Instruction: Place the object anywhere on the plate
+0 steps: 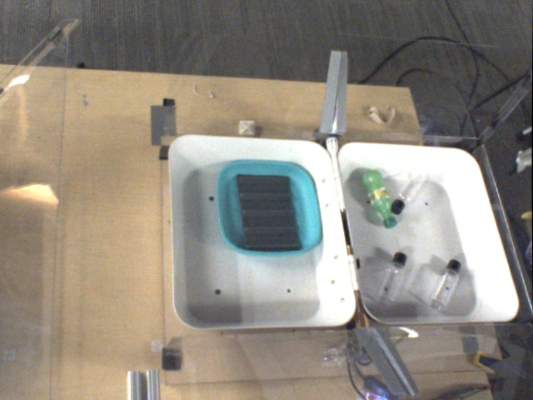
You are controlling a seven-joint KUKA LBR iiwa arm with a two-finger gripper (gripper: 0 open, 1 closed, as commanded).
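gripper: honestly can't tell from this shot whether it's spread, pressed together or pinching anything

right bin (493,223): shallow white tub, this is where all the loose stuff sits

green bottle (376,195): lying flat in the far-left part of the right bin, close to the wall shared with the other tub. Long axis runs diagonally, fat end toward the far left, narrow end toward the near right. There's a yellowish band around its middle.

first vial (409,196): clear with a black cap, lying just beside the green bottle. Slanted the other way, with the cap end pointing near-left and ending up right at the bottle's narrow end. Touching or not, can't say.

second vial (391,275): clear, black cap, in the near half of the right bin, well apart from the bottle. Cap points to the far side, body trails toward the near edge.

third vial (445,282): same kind, to the right of the second one, roughly parallel to it, cap also at the far end.

task object: can't tell which of these it is, but everything loose is in the right bin and nothing loose is on the plate

left bin (179,223): white tub touching the right bin along one side

plate (311,211): teal, rounded corners, sits in the far-middle of the left bin

dark ribbed pad (268,212): black rectangle lying flat on the plate, covering most of its middle

bench (83,223): light wood, with both bins on it
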